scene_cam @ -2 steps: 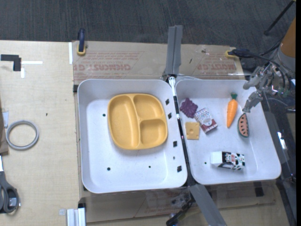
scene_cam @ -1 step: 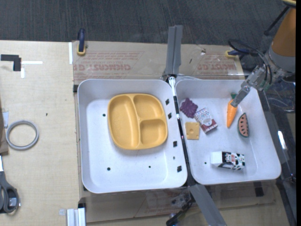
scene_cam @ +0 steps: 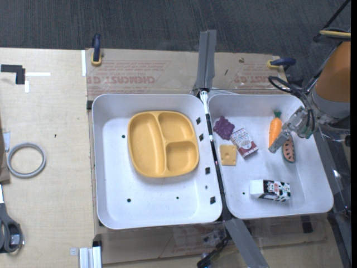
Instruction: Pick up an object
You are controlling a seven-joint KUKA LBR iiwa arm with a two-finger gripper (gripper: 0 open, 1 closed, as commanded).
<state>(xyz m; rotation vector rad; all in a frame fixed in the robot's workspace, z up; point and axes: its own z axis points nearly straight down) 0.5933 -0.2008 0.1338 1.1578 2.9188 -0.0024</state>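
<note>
Lowest in the frame among the bin's contents, the milk carton (scene_cam: pixel 271 189) lies on its side near the front edge of the right bin (scene_cam: pixel 312 200). From my seat the gripper (scene_cam: pixel 284 134) sits at the right of that bin, its tip down between the carrot (scene_cam: pixel 275 130) and the watermelon slice (scene_cam: pixel 288 150); the carrot is just left of it, the slice just below, both seemingly touching or nearly so. I cannot tell whether anything is gripped. Further left in the same bin lie a small red-and-white packet (scene_cam: pixel 244 141), a cheese wedge (scene_cam: pixel 228 154) and purple grapes (scene_cam: pixel 223 127). Left bin (scene_cam: pixel 111 200) holds a yellow divided plate (scene_cam: pixel 163 144). At the frame's far left edge, a grey tape roll (scene_cam: pixel 25 159) rests on the bench (scene_cam: pixel 44 216).
</note>
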